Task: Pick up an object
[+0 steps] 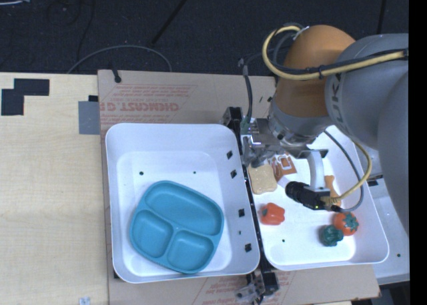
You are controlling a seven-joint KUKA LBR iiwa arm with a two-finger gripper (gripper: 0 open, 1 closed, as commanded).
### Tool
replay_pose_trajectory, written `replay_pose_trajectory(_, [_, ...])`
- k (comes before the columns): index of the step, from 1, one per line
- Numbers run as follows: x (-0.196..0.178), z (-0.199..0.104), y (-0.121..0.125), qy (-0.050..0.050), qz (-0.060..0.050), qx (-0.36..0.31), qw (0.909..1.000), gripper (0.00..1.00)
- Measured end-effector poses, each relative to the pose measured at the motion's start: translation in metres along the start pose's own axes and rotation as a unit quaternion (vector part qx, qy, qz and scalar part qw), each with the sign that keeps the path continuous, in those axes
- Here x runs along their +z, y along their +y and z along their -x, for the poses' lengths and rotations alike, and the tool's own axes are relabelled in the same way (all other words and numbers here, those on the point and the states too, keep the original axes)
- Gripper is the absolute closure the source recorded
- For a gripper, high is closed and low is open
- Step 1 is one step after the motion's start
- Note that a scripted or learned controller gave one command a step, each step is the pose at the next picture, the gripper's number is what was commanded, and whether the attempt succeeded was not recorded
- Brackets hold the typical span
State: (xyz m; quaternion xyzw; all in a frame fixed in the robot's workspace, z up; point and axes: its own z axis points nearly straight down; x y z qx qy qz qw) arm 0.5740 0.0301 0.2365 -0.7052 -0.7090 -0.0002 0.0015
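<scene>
Grip: the gripper hangs just above the far edge of the tan slab; whether it is spread or closed cannot be told from this view; nothing is seen held
Task's thing: no one object is named; the tan slab looks the likeliest pick, lying flat in the right bin close to that bin's left wall
Step in hand: by my judgement, the descent onto the slab; lift not yet made
Doing it well: the slab is flat and thin, so come straight down and take it across its narrow width; keep clear of the wall just left of the slab; keep clear of the small orange-and-white piece just right of the slab
Count, right bin: one tan slab; one small orange-and-white piece; one red-orange round piece just below the slab; one tan stick well right of the slab; one teal piece and one orange piece, touching each other, far right of and below the slab
Count, elsewhere: two white bins; one blue divided plate in the left bin, well left of the slab
</scene>
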Motion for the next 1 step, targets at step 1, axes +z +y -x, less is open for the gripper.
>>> replay_pose_trajectory(1, [0.0139, -0.0457, 0.0149, -0.001, -0.001, 0.001, 1.0, 1.0])
